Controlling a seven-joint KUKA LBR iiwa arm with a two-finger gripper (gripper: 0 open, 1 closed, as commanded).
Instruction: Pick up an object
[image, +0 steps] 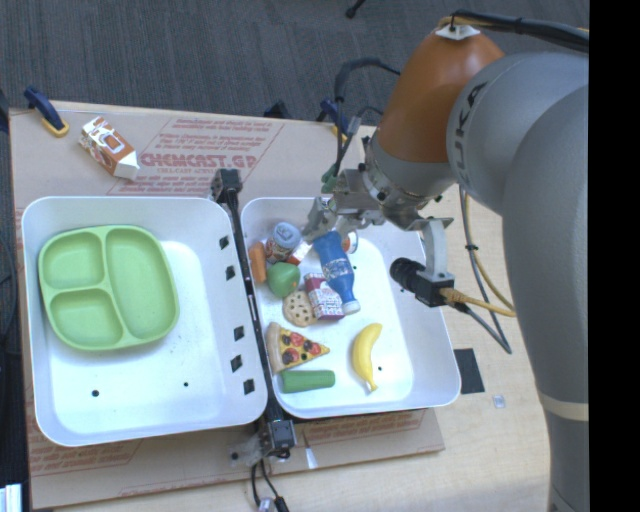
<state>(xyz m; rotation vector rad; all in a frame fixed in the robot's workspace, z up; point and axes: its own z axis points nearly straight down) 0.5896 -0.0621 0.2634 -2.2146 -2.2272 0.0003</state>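
Note:
My gripper (334, 226) hangs over the back of the right bin (425, 350), open, its fingers spread just above the top end of a blue bottle (337, 270). Nothing is held between them. Around the bottle lie a grey-capped can (287, 236), an orange carrot (259, 262), a green round fruit (283, 277), a cookie (297, 308) and a red-and-white packet (326, 300). Nearer the front are a pizza slice (295, 347), a green pickle (307, 380) and a banana (367, 356).
The left bin (150, 400) holds a green sectioned plate (106, 286). A small carton (108, 148) and a blue-and-yellow clamp (45, 110) lie on the cardboard behind the bins. The arm's bulk and cables (480, 290) overhang the right bin's right edge.

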